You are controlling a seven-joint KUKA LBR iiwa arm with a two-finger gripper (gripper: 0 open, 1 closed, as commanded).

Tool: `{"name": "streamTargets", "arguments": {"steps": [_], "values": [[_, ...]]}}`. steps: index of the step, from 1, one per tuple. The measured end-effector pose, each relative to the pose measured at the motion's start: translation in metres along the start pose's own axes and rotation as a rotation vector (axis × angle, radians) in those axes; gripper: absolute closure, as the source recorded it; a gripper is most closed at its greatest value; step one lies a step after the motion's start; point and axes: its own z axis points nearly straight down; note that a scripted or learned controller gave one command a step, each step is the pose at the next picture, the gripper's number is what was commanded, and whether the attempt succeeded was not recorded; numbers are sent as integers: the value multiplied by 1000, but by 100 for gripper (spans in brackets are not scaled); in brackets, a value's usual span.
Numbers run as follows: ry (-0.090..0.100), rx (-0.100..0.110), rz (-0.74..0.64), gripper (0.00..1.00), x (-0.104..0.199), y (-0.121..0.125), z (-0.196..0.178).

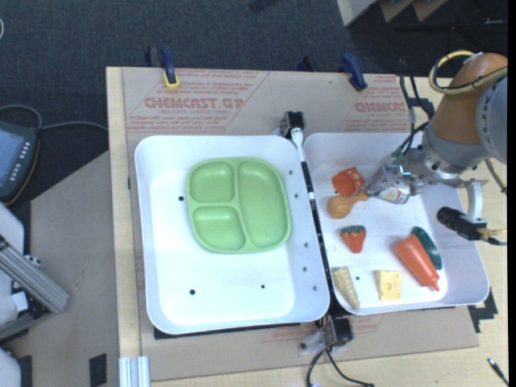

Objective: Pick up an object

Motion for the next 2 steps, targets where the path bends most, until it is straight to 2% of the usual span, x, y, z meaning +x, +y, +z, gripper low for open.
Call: {"name": "streamTargets", "arguments": {"steps": [1,2], "values": [[-2,-11,0,100,0,3,-16],[-5,-13,1,100,-4,10,-79]]}}
